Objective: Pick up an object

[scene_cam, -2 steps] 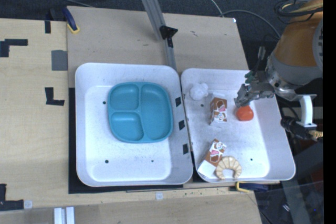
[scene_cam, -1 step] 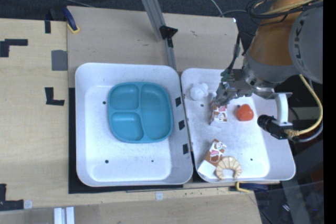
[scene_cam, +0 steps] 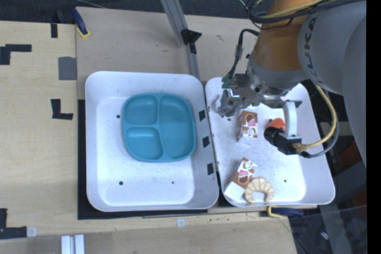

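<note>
Claw [scene_cam: 226,105] hangs low in the right bin [scene_cam: 315,184], just beside the carton [scene_cam: 248,125], probably lining up; can't tell its grip state.

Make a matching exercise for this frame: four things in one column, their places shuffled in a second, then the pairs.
Things:
1. blue divided plate
2. croissant
3. small carton under the wrist
4. gripper

Places:
A. near front edge of right bin
B. in left bin
C. middle of right bin
D. by right bin's left wall

Pairs: 1-B, 2-A, 3-C, 4-D
</note>
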`<state>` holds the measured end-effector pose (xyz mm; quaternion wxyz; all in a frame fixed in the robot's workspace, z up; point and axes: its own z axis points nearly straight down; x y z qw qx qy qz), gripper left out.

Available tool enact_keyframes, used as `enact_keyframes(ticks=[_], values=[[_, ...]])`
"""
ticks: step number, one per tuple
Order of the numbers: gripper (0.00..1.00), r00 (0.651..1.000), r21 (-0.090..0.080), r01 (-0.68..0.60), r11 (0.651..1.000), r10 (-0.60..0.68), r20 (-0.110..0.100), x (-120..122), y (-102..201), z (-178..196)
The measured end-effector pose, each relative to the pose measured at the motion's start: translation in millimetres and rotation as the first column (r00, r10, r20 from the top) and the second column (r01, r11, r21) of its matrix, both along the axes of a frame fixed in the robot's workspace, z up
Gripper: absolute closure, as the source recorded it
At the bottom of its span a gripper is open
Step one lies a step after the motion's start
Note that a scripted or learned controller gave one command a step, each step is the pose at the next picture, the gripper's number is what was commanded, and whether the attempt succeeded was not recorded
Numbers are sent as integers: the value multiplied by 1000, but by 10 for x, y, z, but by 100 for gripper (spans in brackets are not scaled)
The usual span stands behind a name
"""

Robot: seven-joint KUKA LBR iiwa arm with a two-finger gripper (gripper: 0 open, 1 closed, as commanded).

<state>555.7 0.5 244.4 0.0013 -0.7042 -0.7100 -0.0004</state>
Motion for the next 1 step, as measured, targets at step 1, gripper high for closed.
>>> enact_keyframes(ticks=[1], values=[[100,1000,-2,1,1000,-1,-2,51,557,-155]])
